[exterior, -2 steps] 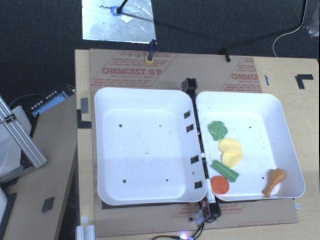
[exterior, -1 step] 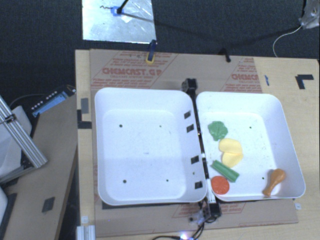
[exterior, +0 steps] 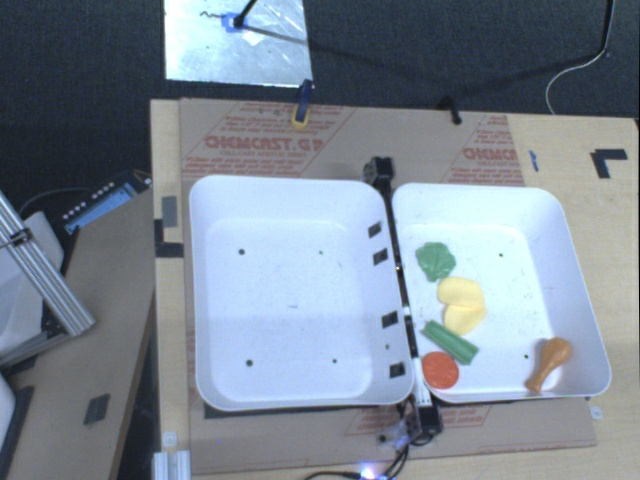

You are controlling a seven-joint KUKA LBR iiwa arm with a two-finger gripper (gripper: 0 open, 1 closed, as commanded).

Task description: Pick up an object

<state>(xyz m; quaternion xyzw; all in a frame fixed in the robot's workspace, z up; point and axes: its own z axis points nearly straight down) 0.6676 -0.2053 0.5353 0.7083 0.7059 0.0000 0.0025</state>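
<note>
Five toy food items lie in the right bin (exterior: 565, 238), all in its nearer half. A green leafy piece (exterior: 435, 260) sits closest to the bin's inner wall, near the middle of the floor. Just below it lies a yellow lumpy piece (exterior: 462, 304), and the two look close together, perhaps touching. A green elongated piece (exterior: 451, 341) lies slanted under the yellow one, touching or nearly touching it. A red round piece (exterior: 440, 370) rests at the near left corner of the bin, just beside the lower end of the green elongated piece. An orange-brown drumstick (exterior: 548, 361) lies apart from the others, near the right wall at the bin's near corner, its thin end pointing toward the near rim.

Whether the jaws are open or closed cannot be told.

The left bin (exterior: 205, 268) stands edge to edge with the right one, and small black clips (exterior: 380, 258) run along the seam between them. Both bins rest on a cardboard sheet with red print (exterior: 270, 140) laid on the counter (exterior: 590, 133). A yellow and blue clamp (exterior: 301, 108) sits at the sheet's far edge. Beyond it a silver sheet (exterior: 238, 28) lies on the dark floor, and a white cable (exterior: 585, 63) curls at upper right. An aluminium frame (exterior: 40, 278) stands at the left.
</note>
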